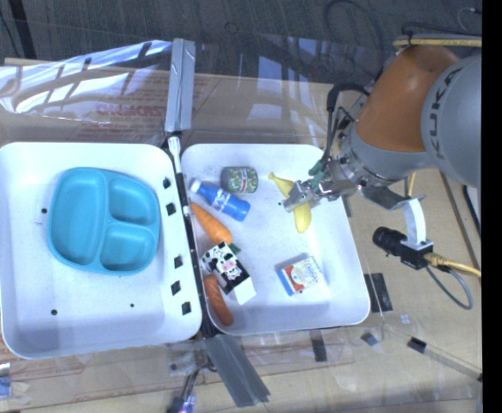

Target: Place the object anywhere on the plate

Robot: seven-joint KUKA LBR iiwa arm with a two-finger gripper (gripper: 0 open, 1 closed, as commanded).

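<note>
- The blue plate (pixel 104 219) lies in the left bin (pixel 18 317), three compartments up and bare; it is the goal, and every place below is given from it.
- Right of the plate, across the wall where the bins meet, the right bin (pixel 341 304) holds the clutter: a blue bottle (pixel 221 200), a carrot (pixel 213 224), a cow-print carton (pixel 227 269) and a second orange piece (pixel 218 301) nearest the plate; a dark round can (pixel 238 179) a little further on; a small red-and-white box (pixel 301 275) further still.
- Farthest from the plate lies the banana (pixel 301 213), by my judgement the object to move, flat on the bin floor against the far side.
- The gripper (pixel 304 195) sits right over the banana's upper end. How wide the jaws stand, I cannot tell, nor whether they have hold of anything.
- To do this step well: straddle the banana across its narrow width, close firmly, and lift straight up before travelling towards the plate, high enough to clear the can, bottle and dividing wall.
</note>
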